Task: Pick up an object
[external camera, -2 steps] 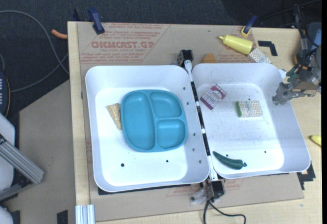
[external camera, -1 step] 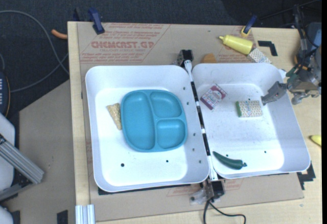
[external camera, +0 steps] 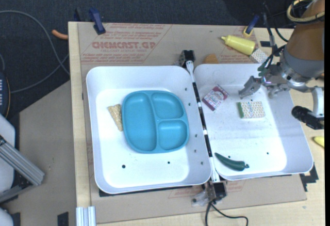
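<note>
The pincer [external camera: 262, 84] is hovering spread and empty just above the flat patterned packet [external camera: 251, 110] — likely light, thin, slippery — so pinching 1 edge is looking wisest.

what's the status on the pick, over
Gripper open, hovering over right bin, holding nothing. Nearest item: green-edged sponge just below it, untouched. Red packet and green pepper lie apart, nothing blocking.
</note>
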You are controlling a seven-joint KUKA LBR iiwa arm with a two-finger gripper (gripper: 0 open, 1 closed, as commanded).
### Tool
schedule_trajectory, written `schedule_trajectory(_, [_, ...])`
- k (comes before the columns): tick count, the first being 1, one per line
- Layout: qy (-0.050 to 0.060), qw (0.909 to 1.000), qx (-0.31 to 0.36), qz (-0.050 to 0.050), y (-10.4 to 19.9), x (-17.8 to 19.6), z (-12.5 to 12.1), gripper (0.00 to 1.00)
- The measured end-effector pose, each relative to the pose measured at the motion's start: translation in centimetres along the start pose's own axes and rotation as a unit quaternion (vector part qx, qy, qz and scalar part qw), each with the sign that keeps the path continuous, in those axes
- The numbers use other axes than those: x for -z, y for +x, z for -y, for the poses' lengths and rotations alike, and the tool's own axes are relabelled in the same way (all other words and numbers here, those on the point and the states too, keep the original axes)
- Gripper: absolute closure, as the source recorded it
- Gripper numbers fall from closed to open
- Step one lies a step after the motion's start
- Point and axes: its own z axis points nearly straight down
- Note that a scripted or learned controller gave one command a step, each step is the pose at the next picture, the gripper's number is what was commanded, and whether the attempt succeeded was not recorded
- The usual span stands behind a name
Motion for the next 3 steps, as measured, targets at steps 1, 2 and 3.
schedule_trajectory(1, [0.001,1.0000,0.000,0.000,-0.2,-5.9,-1.5,0.00])
schedule_trajectory(2, [-0.004,1.0000,0.000,0.002,-0.2,-8.8,-1.2,0.00])
schedule_trajectory(3, [-0.008,1.0000,0.000,0.005,-0.3,-7.6,-1.4,1.00])
